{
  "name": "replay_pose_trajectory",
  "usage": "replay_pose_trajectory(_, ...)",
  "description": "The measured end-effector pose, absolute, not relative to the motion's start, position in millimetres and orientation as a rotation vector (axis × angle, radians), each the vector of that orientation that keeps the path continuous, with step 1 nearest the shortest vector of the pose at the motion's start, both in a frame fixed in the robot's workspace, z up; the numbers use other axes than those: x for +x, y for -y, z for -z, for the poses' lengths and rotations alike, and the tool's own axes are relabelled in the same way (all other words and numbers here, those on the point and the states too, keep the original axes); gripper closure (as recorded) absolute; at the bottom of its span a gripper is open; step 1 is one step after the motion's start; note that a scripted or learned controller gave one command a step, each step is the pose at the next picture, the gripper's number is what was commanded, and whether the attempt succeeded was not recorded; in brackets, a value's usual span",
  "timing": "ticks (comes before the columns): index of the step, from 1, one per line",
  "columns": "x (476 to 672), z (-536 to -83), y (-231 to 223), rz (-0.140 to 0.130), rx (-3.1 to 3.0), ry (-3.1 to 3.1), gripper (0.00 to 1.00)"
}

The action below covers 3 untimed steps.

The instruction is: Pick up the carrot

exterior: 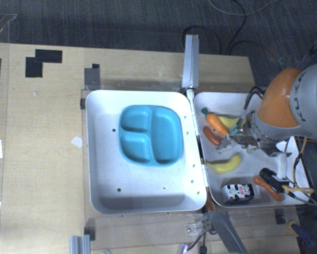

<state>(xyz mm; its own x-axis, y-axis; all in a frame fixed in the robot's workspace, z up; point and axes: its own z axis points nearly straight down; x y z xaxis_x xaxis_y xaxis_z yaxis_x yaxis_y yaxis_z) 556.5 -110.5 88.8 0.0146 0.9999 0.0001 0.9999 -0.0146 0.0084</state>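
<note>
**benchwatcher:** Going left to right. The left bin (pixel 100 157) has a blue divided tray (pixel 150 134) sitting in the middle, nothing to do with the job. Then the right bin (pixel 216 197), where all the clutter is. The carrot (pixel 216 123) lies near that bin's upper left corner, tilted, green stub toward the top left. Just below it is a red-orange sausage-looking thing (pixel 211 136), and under that a banana (pixel 225 164). Something yellow (pixel 230 121) peeks out right behind the carrot.

**iiwa_fan:** And the gripper (pixel 233 136)?

**benchwatcher:** Down low in the right bin, just right of the carrot's fat end, arm (pixel 296 102) coming in from the right. Honestly can't tell whether it's spread or closed, too much metal and shadow bunched up there. I don't see the carrot clamped in it, so I'd call this the approach step, grasp not made.

**iiwa_fan:** Next move?

**benchwatcher:** My guess: it needs to slide a touch up-left so it sits over the carrot's middle, turned across the carrot's length, and avoid grabbing the sausage thing, which is almost touching it. Lower right there's a small dark box (pixel 237 191) and some orange-handled pliers (pixel 272 186), well clear.
</note>
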Motion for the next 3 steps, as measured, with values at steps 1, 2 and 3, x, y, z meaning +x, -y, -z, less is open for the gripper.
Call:
replay_pose_trajectory(1,651.0,-87.1,91.9,-0.008,2.344,-2.086,0.0)
replay_pose_trajectory(2,652.3,-99.3,90.0,-0.012,2.333,-2.095,1.0)
replay_pose_trajectory(3,669.5,-214.1,41.7,-0.005,2.362,-2.067,1.0)
